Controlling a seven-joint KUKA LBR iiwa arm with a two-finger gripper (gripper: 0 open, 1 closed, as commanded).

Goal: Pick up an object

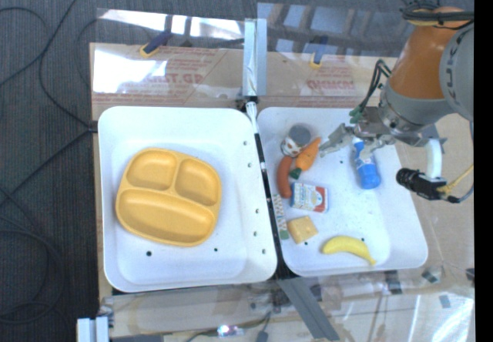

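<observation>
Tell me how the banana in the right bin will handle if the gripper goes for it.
The banana looks like smooth moulded plastic, so probably stiff, light and somewhat slippery. Its curved body lies flat on the right bin, so a push would likely spin or rock it rather than roll it. It lies apart from the cheese wedge, leaving finger room.

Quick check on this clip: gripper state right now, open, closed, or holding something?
Gripper: open, fingers spread over the right bin, holding nothing; the blue bottle lies just below it.

Yellow tray (168, 196) and banana (348, 248) — blue bottle (367, 169) — orange carrot (307, 154)
</observation>
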